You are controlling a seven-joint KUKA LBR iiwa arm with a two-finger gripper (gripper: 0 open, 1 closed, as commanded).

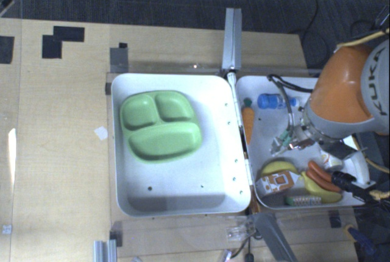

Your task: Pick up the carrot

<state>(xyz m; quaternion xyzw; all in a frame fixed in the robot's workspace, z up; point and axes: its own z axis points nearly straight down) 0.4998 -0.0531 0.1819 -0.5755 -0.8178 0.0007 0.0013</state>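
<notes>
Now my gripper point(286, 140) hangs over the middle of the right bin point(261, 197), whether wide or narrow I cannot tell. The carrot point(248, 123) lies along this bin's left wall, near the far corner, so I should approach from above, lengthwise

Two white bins point(177, 206), one green tray point(160, 125), one carrot point(248, 123)

Even, bright overhead light, soft shadow pooled along the near wall of the left bin point(177, 203), mild glare on the bench point(55, 133), picture slightly soft throughout.
</notes>
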